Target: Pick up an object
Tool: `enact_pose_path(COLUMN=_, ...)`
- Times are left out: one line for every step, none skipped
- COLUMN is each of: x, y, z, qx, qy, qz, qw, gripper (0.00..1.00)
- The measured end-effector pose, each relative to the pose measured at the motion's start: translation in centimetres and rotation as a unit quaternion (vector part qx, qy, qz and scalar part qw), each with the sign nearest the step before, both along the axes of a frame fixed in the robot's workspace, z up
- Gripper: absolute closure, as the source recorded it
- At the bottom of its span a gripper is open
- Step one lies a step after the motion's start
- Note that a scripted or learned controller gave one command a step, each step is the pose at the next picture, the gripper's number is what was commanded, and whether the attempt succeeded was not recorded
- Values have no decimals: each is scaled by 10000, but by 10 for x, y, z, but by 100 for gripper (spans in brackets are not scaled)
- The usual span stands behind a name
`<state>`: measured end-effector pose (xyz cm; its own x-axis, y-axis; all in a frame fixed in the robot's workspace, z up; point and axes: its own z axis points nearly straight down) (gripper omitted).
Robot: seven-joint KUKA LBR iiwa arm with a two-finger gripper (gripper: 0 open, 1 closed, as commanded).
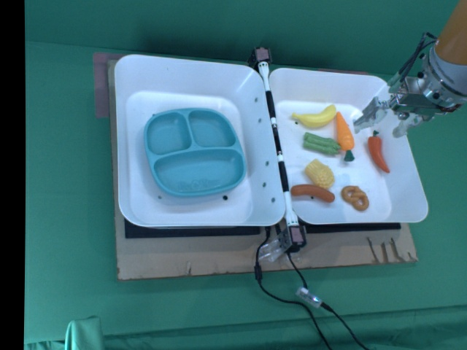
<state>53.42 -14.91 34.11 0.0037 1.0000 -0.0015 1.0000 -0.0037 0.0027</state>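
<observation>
Chili pepper (pixel 378 154) lies right of frame, below spread, empty tool (pixel 384 119); carrot (pixel 344 132) just beside, fingers may snag it.

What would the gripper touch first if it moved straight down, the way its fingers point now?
Probably the red chili pepper, lying just below the open gripper in the right bin. The carrot lies slightly aside. Depth is unclear, so it might meet the bare bin floor.
</observation>
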Motion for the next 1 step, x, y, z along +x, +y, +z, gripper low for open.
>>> enact_pose_path(x=7, y=26, z=-94, qx=0, qy=-3, qz=0, qw=10000, gripper=0)
